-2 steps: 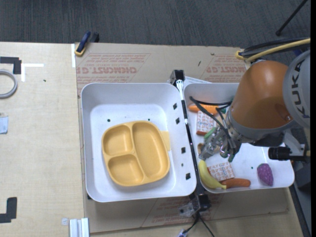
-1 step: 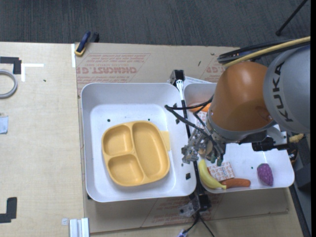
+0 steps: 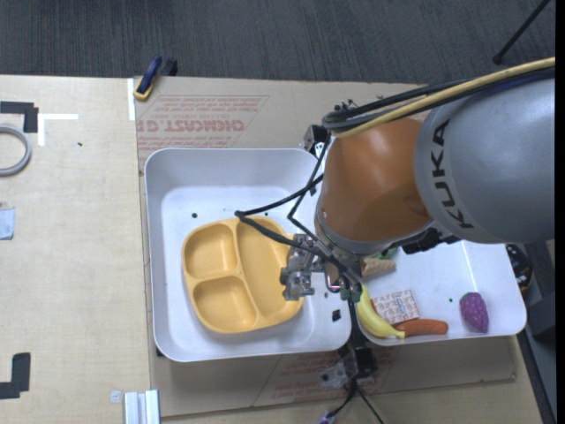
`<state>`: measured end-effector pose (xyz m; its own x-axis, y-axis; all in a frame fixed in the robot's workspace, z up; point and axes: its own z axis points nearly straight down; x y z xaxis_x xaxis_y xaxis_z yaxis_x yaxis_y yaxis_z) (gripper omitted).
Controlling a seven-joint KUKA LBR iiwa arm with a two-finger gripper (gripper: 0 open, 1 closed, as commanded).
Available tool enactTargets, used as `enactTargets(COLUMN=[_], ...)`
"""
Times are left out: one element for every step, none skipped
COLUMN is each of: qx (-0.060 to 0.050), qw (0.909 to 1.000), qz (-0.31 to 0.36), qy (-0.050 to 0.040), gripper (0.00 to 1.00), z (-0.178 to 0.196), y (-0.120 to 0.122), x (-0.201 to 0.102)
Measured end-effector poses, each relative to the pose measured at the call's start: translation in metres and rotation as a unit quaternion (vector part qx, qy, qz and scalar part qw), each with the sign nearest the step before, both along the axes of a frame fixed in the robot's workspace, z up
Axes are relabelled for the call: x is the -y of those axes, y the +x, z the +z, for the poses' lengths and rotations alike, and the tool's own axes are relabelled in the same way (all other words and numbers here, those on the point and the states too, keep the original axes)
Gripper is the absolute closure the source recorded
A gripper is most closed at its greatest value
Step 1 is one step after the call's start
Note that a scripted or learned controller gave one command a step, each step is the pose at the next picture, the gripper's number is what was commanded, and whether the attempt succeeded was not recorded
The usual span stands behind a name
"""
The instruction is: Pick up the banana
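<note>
Two white bins (image 3: pixel 168 237) hold one yellow tray (image 3: pixel 234 276), one banana (image 3: pixel 375 318), one carrot (image 3: pixel 422 328); end effector (image 3: pixel 298 276) state unreadable.

A yellow divided plate (image 3: pixel 234 274) with three compartments lies in the left white bin (image 3: pixel 168 237), toward that bin's right side. Right of the plate, in the right white bin (image 3: pixel 503 325), a small printed card (image 3: pixel 397 306) lies flat; just below the card rests an orange carrot (image 3: pixel 424 328), and farther right a purple grape bunch (image 3: pixel 474 312). Well above and left of the plate, a blue and yellow marker (image 3: pixel 148 77) lies at the edge of a cardboard sheet (image 3: pixel 203 117). Far left of the plate lies a grey ring (image 3: pixel 16 151).
</note>
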<state>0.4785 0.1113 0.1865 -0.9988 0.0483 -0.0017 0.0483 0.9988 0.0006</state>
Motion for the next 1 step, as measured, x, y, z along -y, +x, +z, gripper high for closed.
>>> enactTargets(qx=[0.002], qw=[0.9989], qz=[0.047], qy=[-0.0002], gripper=[1.00], z=[0.1704], y=[0.0129], x=[0.0504])
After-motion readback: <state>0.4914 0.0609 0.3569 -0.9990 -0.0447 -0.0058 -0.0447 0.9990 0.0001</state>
